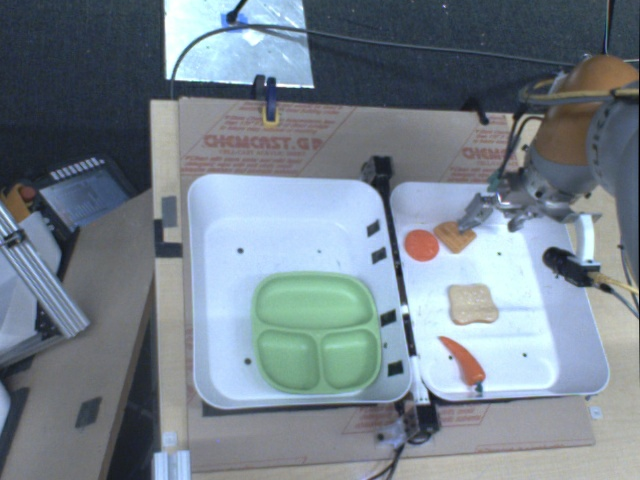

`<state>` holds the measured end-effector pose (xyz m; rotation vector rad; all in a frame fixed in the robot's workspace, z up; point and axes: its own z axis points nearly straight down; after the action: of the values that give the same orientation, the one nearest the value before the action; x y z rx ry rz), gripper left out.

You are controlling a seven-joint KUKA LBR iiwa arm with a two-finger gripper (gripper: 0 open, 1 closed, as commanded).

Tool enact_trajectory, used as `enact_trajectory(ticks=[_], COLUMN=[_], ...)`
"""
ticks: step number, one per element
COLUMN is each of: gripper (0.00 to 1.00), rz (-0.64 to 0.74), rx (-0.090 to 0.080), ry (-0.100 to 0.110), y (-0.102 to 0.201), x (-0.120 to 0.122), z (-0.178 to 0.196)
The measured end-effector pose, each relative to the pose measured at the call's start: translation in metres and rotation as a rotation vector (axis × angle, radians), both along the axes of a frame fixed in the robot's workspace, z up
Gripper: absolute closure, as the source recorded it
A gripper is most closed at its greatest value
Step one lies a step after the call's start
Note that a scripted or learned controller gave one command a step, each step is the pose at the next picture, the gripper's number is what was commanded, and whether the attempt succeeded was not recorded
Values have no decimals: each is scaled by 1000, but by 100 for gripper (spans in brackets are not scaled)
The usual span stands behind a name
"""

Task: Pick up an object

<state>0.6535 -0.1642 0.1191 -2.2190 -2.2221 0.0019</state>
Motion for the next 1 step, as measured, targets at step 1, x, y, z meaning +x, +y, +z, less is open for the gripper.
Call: enact_trajectory(ticks=[1], gripper=[0], rz=[1], rx=[1], ry=[-7], y=[0], x=[3], z=[-30])
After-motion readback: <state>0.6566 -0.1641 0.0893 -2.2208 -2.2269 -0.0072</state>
